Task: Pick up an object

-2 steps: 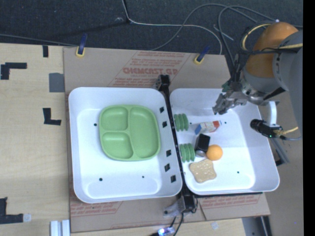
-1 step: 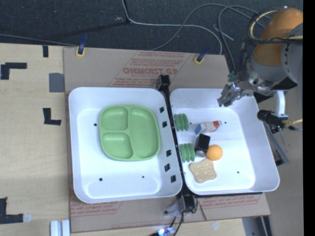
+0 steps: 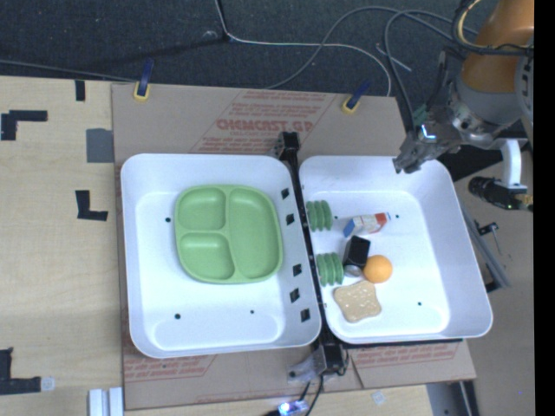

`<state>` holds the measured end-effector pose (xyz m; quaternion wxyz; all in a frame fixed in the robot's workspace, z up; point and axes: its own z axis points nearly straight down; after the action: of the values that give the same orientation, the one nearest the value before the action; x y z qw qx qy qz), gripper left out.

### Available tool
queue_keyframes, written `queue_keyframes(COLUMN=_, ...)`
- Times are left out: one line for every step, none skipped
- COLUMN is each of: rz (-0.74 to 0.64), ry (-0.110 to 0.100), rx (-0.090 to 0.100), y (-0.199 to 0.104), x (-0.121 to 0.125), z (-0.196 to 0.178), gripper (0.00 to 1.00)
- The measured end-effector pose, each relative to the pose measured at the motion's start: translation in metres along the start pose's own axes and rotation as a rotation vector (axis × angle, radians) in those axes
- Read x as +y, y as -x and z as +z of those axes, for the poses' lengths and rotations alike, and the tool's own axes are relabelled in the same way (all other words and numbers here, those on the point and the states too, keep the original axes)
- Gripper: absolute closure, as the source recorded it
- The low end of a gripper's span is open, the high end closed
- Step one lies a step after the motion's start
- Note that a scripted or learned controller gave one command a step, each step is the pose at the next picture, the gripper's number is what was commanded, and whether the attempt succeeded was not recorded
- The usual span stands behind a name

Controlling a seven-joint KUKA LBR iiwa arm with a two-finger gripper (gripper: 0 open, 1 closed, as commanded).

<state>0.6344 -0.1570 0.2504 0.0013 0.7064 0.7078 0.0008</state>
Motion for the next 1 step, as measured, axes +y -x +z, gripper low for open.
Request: queue_keyframes(rz=0.0, ry=-0.005, rx=0.0, y=-0.036, x=-0.0222, z=0.0021, gripper=1.0)
